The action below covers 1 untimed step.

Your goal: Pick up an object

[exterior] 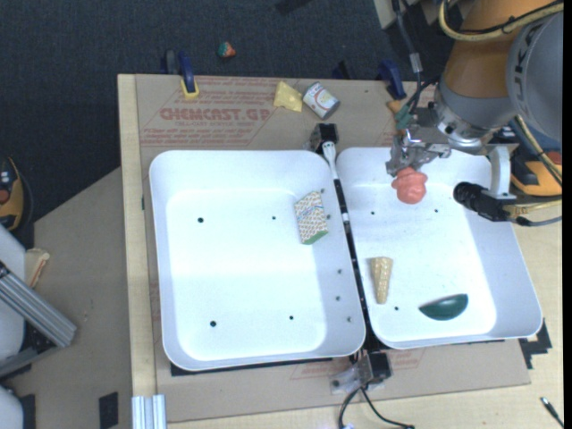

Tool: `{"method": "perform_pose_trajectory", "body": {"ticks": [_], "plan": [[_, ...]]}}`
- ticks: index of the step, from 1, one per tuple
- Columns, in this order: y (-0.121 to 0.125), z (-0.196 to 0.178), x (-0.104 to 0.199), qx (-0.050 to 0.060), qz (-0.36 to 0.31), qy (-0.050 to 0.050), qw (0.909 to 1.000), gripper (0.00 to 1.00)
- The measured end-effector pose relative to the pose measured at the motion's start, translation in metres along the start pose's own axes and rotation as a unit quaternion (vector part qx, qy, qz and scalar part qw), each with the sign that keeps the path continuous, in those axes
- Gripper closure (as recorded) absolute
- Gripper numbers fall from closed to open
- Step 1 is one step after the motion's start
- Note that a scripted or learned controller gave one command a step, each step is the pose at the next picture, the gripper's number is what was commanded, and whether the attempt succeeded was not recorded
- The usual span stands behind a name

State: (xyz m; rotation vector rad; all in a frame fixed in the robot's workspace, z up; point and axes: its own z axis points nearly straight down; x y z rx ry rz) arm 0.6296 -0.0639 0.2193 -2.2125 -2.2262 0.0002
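Note:
My gripper (407,161) hangs over the far left part of the right bin (500,266). A pink-red rounded object (411,187) sits directly under its tip, touching it or nearly so; I cannot tell whether it is lifted off the bin floor. Nearer the front of the same bin lie a tan cone (382,279) and a dark green curved object (444,307). In the left bin (206,266) a patterned green-and-white packet (311,216) rests near the right wall.
Behind the bins, on the brown board, lie a yellow scrap (288,96) and a small white box (321,100). A black clip (326,137) sits at the far end of the divider between the bins. The arm fills the upper right.

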Motion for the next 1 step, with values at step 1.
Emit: {"method": "perform_pose_trajectory", "body": {"ticks": [1], "plan": [[-0.0404, 0.0375, 0.0779, 0.003, 0.000, 0.001, 1.0000, 1.00]]}}
